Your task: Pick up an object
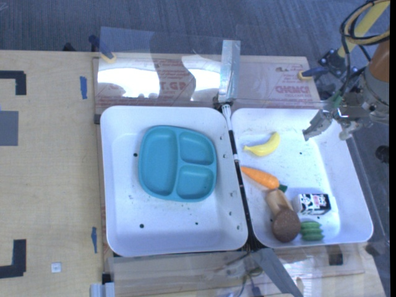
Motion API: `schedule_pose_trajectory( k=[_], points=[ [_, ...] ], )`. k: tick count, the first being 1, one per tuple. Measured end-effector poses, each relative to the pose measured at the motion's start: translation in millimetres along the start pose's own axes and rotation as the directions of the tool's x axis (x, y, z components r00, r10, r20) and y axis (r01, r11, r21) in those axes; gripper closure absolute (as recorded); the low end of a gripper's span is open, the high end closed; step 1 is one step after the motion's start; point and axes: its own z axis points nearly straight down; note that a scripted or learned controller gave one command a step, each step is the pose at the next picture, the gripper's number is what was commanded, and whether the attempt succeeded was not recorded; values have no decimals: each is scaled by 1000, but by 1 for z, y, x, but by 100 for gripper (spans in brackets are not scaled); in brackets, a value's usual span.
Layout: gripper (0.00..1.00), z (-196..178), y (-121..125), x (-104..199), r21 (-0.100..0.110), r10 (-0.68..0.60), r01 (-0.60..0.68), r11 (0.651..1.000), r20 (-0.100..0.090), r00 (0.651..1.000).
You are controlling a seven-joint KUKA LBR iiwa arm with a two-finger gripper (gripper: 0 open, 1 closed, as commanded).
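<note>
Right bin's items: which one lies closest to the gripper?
The yellow banana, at the far end of the right bin, lies closest to the gripper; the carrot and the others sit further toward the near rim.

right bin: banana; carrot; mushroom; carton; green pods, perhaps

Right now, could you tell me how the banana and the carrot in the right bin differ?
The banana is yellow and curved; the carrot is orange, straight and tapered. The banana lies nearer the bin's far edge; the carrot lies nearer the middle, green end pointing right. Both lie flat and untouched.
</note>
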Motion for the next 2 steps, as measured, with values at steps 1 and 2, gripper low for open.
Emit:
schedule_pose_trajectory(
  k=[1, 2],
  points=[
    [0, 167, 45, 29, 12, -65, 65, 998, -3, 998],
    [0, 186, -33, 41, -9, -89, 89, 996, 1, 996]
  ],
)
